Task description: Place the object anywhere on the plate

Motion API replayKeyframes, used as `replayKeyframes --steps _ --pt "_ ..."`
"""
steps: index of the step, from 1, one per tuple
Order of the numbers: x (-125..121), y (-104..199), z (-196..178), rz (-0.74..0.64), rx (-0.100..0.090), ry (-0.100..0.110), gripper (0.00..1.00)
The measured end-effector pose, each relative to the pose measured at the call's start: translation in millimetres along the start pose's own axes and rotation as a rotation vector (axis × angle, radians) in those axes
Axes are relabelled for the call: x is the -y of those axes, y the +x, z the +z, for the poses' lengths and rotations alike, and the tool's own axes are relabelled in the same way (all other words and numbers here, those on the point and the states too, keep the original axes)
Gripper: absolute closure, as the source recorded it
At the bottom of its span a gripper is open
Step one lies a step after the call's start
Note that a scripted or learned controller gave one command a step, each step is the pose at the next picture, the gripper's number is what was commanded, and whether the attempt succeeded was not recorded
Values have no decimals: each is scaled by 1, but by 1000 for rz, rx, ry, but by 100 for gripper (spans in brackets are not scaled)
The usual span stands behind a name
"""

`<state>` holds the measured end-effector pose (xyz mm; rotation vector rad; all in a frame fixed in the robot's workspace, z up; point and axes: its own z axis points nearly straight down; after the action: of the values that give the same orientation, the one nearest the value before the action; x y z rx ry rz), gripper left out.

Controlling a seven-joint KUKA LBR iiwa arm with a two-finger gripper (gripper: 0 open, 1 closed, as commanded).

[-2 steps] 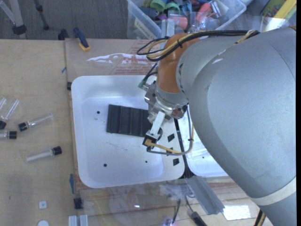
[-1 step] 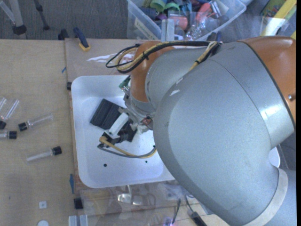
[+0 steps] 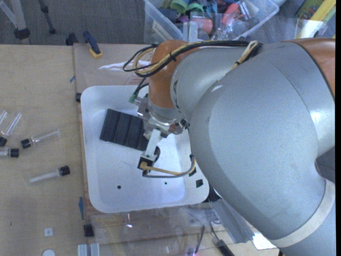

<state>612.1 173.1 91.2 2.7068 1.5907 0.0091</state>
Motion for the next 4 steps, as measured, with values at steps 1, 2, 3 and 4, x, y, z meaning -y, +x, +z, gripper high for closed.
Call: replayKeyframes --steps 1,2,3,4 --pt "-35 42 4 -332 24 16 100" --pt "26 -21 -1 -214 -6 -2 100" --pt "-23 6 1 12 -2 0 100" --pt "-31 60 5 298 28 0 100"
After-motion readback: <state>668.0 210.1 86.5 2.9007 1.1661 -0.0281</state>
